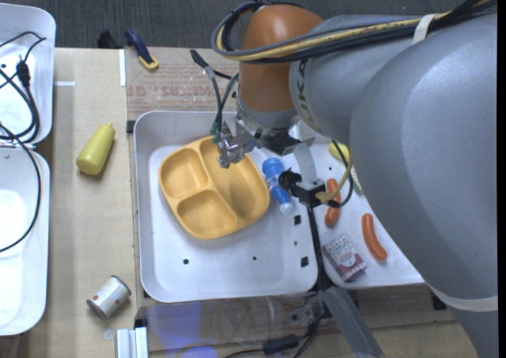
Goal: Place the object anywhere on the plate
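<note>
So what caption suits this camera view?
Robot arm hovering over a yellow divided plate in a white bin, blue bottle alongside.

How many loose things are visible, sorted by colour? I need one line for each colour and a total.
Yellow: 2, the divided plate and the squeeze bottle
Blue: 1, the small bottle
Orange-red: 2, the sausages
Red-white: 1, the packet
Silver: 1, the can
Total: 7

A yellow divided plate [212, 190] lay tilted in the left white bin [229, 273]. The gripper [229, 147] hung over the plate's upper rim. A blue bottle [276, 182] lay just beside the plate's right edge. A mustard bottle [96, 150] rested on the bench, outside.
</note>
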`<state>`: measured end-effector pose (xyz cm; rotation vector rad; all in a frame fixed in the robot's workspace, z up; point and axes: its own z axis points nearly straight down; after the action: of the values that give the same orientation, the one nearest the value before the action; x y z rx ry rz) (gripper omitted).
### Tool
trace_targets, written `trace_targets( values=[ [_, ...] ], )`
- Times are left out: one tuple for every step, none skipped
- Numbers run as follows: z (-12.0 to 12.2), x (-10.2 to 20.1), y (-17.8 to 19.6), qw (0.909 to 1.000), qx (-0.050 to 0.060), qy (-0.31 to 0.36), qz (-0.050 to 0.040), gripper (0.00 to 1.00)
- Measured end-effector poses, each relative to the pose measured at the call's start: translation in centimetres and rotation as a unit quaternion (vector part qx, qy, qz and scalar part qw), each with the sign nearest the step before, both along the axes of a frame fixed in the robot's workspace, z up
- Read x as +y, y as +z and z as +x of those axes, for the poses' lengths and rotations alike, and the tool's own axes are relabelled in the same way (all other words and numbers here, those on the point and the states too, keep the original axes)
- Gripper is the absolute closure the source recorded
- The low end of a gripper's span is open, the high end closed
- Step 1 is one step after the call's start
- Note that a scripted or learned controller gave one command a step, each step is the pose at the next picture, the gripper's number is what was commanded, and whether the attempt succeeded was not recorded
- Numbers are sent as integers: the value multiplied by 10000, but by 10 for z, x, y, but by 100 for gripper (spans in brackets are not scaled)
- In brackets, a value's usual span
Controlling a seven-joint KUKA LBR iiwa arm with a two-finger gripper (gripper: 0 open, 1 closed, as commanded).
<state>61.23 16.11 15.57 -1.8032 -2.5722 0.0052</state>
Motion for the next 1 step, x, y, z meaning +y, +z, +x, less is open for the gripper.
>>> trace_targets(
  values=[
    [-26, -21, 70, 9980, -8, 635, 1, 100]
  ],
)
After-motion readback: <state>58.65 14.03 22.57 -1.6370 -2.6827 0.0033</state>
